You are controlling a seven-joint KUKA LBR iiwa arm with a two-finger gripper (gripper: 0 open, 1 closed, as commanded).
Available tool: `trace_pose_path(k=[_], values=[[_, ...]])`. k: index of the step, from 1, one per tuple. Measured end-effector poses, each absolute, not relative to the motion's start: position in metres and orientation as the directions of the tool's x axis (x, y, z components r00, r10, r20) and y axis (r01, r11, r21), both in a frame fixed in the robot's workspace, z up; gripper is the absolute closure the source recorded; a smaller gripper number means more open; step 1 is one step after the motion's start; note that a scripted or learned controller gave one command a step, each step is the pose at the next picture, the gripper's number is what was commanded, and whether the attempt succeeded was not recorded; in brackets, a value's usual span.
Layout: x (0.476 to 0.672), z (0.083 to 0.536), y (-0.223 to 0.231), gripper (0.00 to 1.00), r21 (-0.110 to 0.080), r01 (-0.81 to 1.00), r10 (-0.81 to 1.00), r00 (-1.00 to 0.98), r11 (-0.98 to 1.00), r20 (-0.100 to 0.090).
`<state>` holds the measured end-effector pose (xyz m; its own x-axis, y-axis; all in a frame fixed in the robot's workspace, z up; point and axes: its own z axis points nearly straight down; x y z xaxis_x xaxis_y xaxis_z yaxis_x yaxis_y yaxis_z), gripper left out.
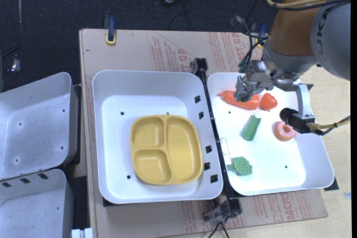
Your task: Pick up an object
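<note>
Progress looked early: I had the end effector (244, 92) down over the orange carrot (239, 100) at twelve o'clock in the right bin (312, 170). Whether it was gripping I could not tell. Lifting remained, by my judgement.

yellow tray (166, 149) fills left bin (106, 120)
</note>
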<state>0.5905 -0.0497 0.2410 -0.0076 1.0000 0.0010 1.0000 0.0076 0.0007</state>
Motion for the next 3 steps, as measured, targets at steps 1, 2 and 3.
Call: trace_pose_path(k=[1,2,3], values=[[0.589,0.229,0.006,1.00,-0.002,1.000,1.000,-0.007,0.007,0.001],[0.579,0.223,0.052,1.00,-0.002,1.000,1.000,-0.007,0.007,0.001],[0.574,0.218,0.099,1.00,-0.002,1.000,1.000,-0.005,0.005,0.000]])
